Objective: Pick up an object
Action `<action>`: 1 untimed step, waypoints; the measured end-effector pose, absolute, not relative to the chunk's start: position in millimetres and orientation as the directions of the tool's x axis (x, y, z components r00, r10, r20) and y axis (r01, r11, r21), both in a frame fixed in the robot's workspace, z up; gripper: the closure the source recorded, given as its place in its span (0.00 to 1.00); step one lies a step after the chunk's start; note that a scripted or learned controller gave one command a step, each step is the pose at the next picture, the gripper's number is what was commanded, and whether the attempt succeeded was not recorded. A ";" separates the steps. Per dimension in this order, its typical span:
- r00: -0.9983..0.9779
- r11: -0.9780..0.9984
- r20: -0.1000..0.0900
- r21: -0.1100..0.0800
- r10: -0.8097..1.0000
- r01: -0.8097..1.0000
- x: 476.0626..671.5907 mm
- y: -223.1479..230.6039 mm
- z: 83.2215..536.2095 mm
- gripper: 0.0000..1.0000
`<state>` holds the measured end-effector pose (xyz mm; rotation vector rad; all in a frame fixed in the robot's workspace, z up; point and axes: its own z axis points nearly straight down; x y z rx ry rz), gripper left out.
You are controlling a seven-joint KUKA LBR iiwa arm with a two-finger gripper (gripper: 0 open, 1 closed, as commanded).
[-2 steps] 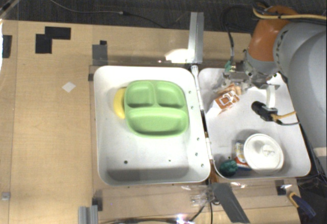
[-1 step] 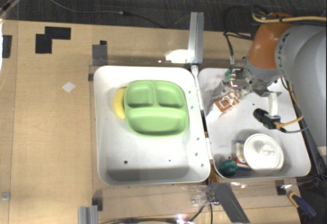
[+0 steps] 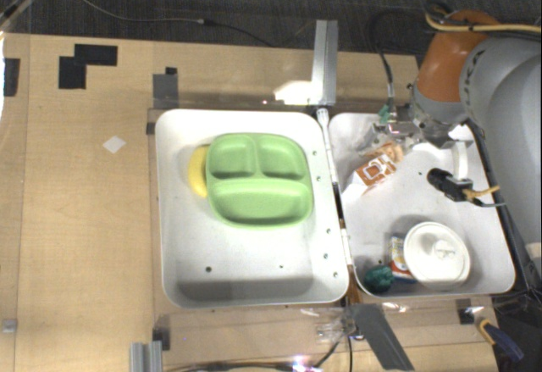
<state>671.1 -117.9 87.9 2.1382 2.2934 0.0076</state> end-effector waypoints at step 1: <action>-0.172 0.172 -0.003 0.007 0.985 0.985 671.3 -117.2 87.7 0.00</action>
